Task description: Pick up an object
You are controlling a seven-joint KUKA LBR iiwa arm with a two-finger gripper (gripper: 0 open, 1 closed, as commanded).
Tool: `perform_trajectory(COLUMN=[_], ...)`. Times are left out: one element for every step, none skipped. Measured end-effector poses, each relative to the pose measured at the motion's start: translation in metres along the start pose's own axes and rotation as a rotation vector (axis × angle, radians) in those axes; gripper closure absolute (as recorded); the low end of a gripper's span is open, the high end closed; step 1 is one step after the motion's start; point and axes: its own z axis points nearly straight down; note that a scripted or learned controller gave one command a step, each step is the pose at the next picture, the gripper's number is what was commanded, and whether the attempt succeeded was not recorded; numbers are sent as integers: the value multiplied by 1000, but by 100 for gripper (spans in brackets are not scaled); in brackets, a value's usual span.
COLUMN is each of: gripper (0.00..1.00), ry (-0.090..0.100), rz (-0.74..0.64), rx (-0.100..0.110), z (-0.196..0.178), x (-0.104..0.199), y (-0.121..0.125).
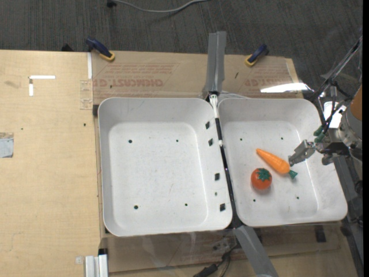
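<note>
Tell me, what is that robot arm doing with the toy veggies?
The robot arm's pincer is reaching into the right bin, close to the green end of a toy carrot. A toy tomato sits just beside the carrot. The pincer isn't holding either one yet. The left bin sits next door.

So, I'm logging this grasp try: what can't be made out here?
- Claw: too small to tell if it is open or shut, camera view.
- Arm: cut off by the right edge.
- Carrot leaf end: whether the claw touches it is unclear.
- Tomato underside: hidden by itself.
</note>
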Motion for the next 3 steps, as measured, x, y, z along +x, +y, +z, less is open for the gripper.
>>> perform_trajectory(gripper=[0,100,100], ry=[1,1,-1], rz=[435,440,287], rx=[4,9,1], z=[157,149,156], x=[47,46,-14], y=[-4,-5,87])
